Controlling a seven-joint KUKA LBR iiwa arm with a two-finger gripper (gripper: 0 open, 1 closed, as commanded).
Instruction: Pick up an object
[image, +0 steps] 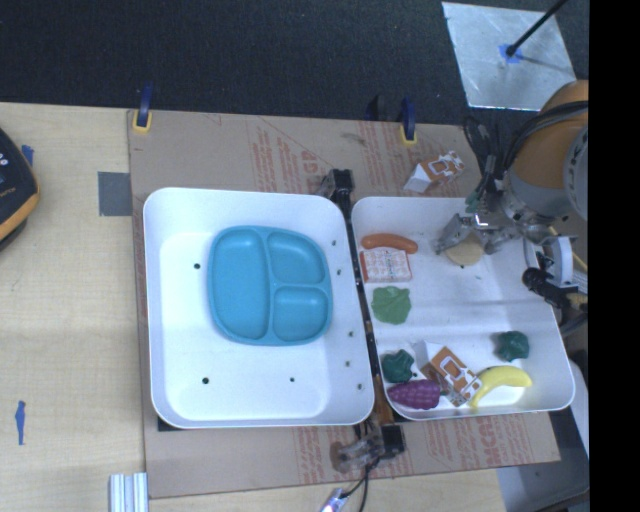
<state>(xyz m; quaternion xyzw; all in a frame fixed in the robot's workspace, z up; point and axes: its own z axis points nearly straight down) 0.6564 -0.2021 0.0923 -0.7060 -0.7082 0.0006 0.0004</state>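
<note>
While the arm (555, 150) reaches in from the right, its gripper (465, 232) sits low over the upper part of the right bin (545, 405), directly at a small tan piece (466, 254). Whether the pincer is spread, pinched, or gripping that piece I cannot tell; the metal parts blur together and the contact point is too small to read. The tan piece appears to rest on the bin floor, touching or just under the gripper, so I judge it as the likely target and not yet lifted.

Other candidates lie in the same bin. A sausage (388, 242) lies near the upper left wall, with a red-and-white packet (386, 265) just below it and a green leafy piece (391, 304) below that. Along the bottom edge sit a dark green piece (397, 366), a purple item (414, 394), an orange-and-white packet (452, 372) and a banana (500, 380), close together. A dark green lump (513, 345) lies apart near the right wall. Another small packet (435, 171) lies outside the bin on the cardboard.

The left bin (180, 400) holds a blue divided plate (268, 284).

As for progress, the approach looks done: the gripper is down at an object. What remains, by my reading, is securing a grip and raising the thing clear of the bin; nothing shows a lift yet.
</note>
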